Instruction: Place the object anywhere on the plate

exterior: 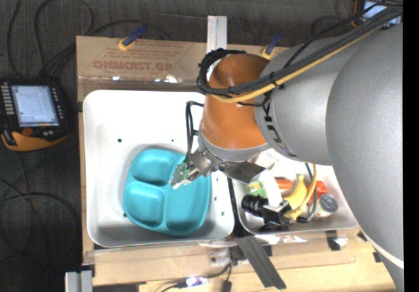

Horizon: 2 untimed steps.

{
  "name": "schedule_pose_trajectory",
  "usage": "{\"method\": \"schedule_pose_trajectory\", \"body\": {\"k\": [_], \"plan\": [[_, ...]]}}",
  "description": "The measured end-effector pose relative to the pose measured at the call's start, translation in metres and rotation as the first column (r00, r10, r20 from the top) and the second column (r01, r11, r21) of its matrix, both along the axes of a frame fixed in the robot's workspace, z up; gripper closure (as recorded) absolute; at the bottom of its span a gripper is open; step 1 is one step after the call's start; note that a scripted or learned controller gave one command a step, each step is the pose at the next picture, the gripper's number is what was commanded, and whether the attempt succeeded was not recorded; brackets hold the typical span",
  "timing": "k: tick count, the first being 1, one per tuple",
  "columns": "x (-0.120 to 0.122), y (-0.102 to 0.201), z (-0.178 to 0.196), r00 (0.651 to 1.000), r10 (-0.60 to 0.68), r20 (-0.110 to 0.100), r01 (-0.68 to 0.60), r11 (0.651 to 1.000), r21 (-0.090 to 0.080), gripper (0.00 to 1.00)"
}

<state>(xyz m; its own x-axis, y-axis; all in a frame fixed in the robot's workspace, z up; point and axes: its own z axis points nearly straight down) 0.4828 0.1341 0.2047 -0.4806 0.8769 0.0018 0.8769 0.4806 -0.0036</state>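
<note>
A teal plate (160,196) with three compartments lies in the left white bin (105,153), towards its front. My gripper (182,174) hangs over the plate's right side, at the rim of the large compartment. The orange band and grey wrist above it cover much of the view. A small pale, greenish bit shows at the gripper's tip; I cannot make out what it is or whether it is held.
The right bin (344,219) holds a yellow banana (298,192), an orange piece (283,183), a green piece (257,187) and a grey round thing (327,203), mostly under the arm. A cardboard sheet (131,61) lies behind the bins.
</note>
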Motion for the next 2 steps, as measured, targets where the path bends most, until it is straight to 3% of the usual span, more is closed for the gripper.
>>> {"method": "schedule_pose_trajectory", "body": {"k": [1,2], "plan": [[-0.001,0.000,-0.031,0.982,-0.191,-0.003,0.191,0.982,-0.001,1.00],[0.029,0.006,-0.010,0.974,-0.227,0.001,0.227,0.974,-0.003,1.00]]}}
